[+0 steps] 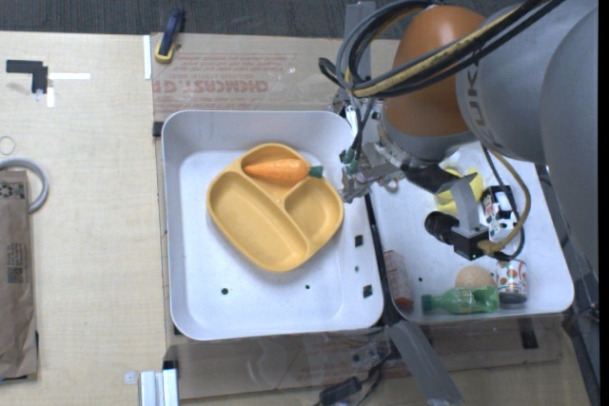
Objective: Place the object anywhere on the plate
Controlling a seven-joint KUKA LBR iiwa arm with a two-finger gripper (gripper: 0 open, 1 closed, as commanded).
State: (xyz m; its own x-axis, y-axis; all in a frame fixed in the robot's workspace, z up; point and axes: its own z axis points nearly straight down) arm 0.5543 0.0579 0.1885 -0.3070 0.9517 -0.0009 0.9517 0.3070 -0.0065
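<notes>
Carrot (276, 169) lying in the yellow plate's (274, 228) back compartment, left bin (190, 299), tool (356, 168) just right of the plate at the bin wall, grip state cannot tell, green bottle (460, 301), small can (510, 280), yellow item (455, 189) in right bin (552, 233)

A toy carrot (276, 169), orange with a small green stub at its right end, lies on its side across the upper compartment of a yellow divided plate (271, 238). The plate is rounded, split by raised ridges into three sections, and sits flat and a little askew in the left white bin (190, 299), toward that bin's upper right part.
</notes>
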